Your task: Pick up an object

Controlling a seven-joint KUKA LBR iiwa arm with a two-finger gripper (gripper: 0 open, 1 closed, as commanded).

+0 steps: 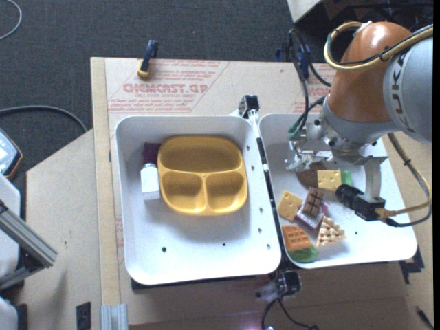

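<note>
The grey arm (385,81) reaches in from the right and bends down over the right bin (405,236). Its gripper (307,158) hangs low near the back of that bin. I cannot tell how the gripper is set, and nothing shows in it.

Toy food lies in the right bin, in front of the gripper. Nearest the front is a waffle (295,238) on a green piece, beside a small tan waffle (329,233). Behind them are a yellow cheese square (289,204) and a brown chocolate bar (313,202). Another cheese piece (328,179) lies just beside the gripper.

The left bin (172,260) holds a yellow tray (202,174) with three parts. A small white bottle (150,181) and a dark purple thing (151,150) lie beside the tray.
</note>
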